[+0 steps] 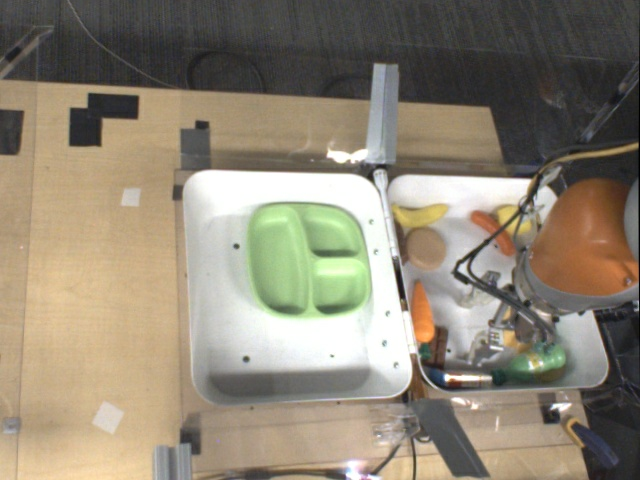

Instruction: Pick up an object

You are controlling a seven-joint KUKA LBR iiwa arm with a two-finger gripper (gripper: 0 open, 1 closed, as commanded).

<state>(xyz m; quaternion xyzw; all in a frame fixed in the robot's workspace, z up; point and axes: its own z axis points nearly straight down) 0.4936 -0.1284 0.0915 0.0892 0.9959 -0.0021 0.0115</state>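
Observation:
The right bin [455, 193] holds several small objects. A yellow banana [420, 214] lies at its far left, with a brown round piece [427, 248] just below it. An orange carrot [424, 313] rests along the left wall. A red-orange piece [488, 225] and a yellow one [512, 218] lie near the far side. A green bottle-like object [537, 363] and a dark pen-like stick [465, 377] lie at the near wall. My gripper [497, 340] hangs low over the bin's near right part, just above and left of the green object.
The left bin [215, 368] carries a green divided plate [305, 258] at its middle. A metal post [383, 118] stands at the far end between the bins. The arm's orange band [590, 238] covers the right bin's right side, with cables looping beside it.

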